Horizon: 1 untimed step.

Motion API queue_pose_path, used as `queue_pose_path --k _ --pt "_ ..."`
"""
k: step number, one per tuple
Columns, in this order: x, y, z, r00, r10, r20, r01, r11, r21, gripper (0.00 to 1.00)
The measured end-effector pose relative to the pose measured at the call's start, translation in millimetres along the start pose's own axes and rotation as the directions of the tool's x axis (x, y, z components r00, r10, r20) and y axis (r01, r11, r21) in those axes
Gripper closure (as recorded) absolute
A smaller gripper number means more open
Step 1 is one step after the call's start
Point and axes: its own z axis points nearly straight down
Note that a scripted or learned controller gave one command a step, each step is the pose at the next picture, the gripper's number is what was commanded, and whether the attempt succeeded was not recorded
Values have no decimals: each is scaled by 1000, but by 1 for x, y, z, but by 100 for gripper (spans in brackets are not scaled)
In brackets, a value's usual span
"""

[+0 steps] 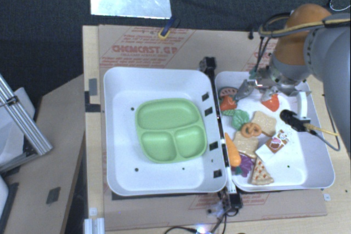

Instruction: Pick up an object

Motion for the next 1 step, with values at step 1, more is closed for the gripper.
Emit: queue_pose_path --k 1 --pt "0 1 30 1000 0 0 0 1000 -2 0"
